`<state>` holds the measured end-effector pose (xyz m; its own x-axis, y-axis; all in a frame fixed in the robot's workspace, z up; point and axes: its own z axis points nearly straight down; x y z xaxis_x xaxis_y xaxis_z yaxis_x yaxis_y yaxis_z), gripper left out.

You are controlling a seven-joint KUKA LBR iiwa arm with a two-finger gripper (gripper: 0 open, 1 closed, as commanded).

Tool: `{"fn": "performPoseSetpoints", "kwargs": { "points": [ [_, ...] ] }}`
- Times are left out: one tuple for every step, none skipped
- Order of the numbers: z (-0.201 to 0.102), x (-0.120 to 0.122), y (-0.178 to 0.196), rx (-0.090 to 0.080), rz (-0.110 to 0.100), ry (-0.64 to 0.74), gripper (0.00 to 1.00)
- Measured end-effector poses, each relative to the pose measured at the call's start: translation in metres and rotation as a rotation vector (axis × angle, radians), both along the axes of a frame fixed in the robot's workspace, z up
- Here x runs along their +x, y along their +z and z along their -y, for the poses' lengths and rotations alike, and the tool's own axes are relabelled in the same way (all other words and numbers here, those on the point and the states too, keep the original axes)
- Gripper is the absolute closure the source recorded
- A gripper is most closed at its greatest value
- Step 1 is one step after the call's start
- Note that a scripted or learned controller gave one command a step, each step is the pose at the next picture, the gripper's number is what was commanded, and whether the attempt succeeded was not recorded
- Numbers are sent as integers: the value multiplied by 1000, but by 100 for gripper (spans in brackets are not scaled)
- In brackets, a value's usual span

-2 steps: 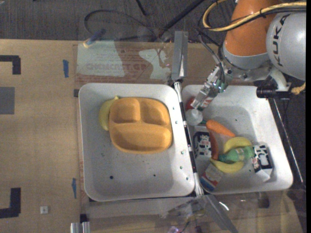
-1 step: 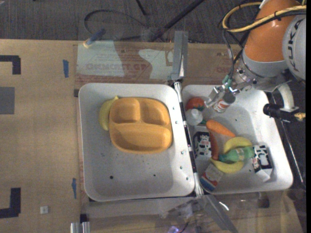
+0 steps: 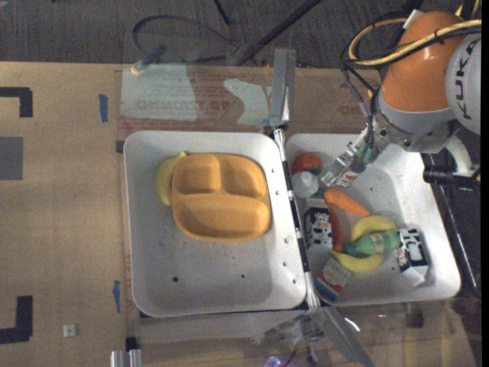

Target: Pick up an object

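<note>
My gripper (image 3: 345, 167) hangs over the back left part of the right bin (image 3: 428, 186), below the orange-banded wrist (image 3: 416, 67). Just left of it lie a red tomato (image 3: 307, 162) and a small white bottle (image 3: 305, 183). An orange carrot (image 3: 348, 203) lies right under and in front of the gripper. Further forward are a cow-print milk carton (image 3: 317, 225), a yellow banana (image 3: 367, 243), a green bottle (image 3: 373, 242), a white carton (image 3: 412, 254) and a small red-and-blue carton (image 3: 331, 280).
The left bin (image 3: 206, 281) holds an orange divided plate (image 3: 220, 196) with a yellow banana (image 3: 163, 180) at its left edge. A metal divider (image 3: 290, 205) separates the bins. Cables (image 3: 367, 40) loop behind the arm.
</note>
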<state>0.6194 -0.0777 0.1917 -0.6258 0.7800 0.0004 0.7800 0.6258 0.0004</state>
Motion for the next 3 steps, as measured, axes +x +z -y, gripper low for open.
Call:
{"fn": "performPoseSetpoints", "kwargs": {
  "points": [
    [-13, 44, 42, -2, 8, 99, 100],
    [-39, -14, 43, 0, 2, 238, 100],
    [-22, -16, 85, -2, 8, 85, 100]
  ]
}}
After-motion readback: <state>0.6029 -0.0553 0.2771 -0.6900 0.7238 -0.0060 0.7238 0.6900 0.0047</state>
